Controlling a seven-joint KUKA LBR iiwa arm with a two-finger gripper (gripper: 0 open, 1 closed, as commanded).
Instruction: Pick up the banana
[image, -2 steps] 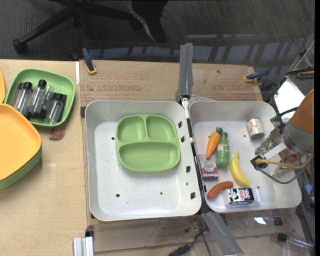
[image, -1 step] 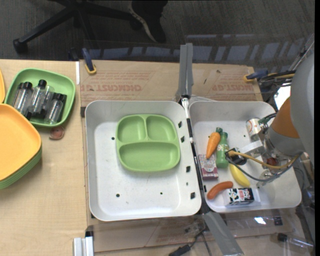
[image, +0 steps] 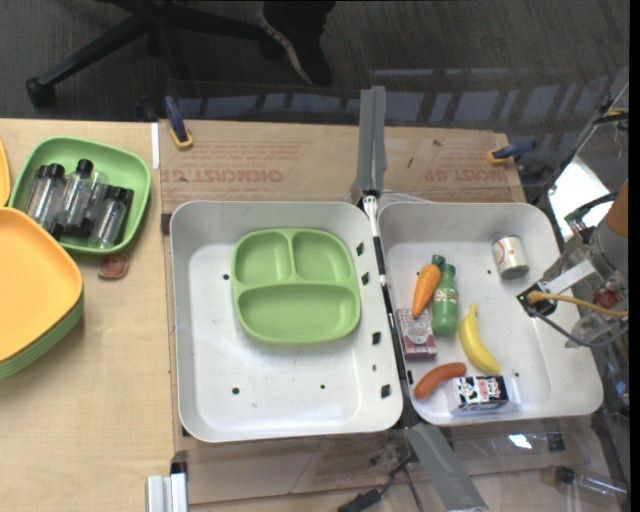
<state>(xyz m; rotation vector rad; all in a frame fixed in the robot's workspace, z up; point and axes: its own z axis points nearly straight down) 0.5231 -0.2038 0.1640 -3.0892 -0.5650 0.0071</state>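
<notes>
The yellow banana (image: 477, 342) lies in the right bin (image: 560, 400), a little right of its middle, with its length running from upper left to lower right. A green bottle (image: 445, 298) lies just to its left and a black-and-white carton (image: 482, 392) just below it. My gripper (image: 596, 310) hangs at the bin's right rim, well to the right of the banana and apart from it. Nothing is seen held in it.
The right bin also holds an orange carrot (image: 427, 285), a red packet (image: 417, 333), a red sausage (image: 440, 379) and a silver can (image: 510, 256). A green divided plate (image: 296, 285) sits in the left bin (image: 200, 400). Vials in a green tray (image: 83, 193) and orange plates (image: 35, 300) are at far left.
</notes>
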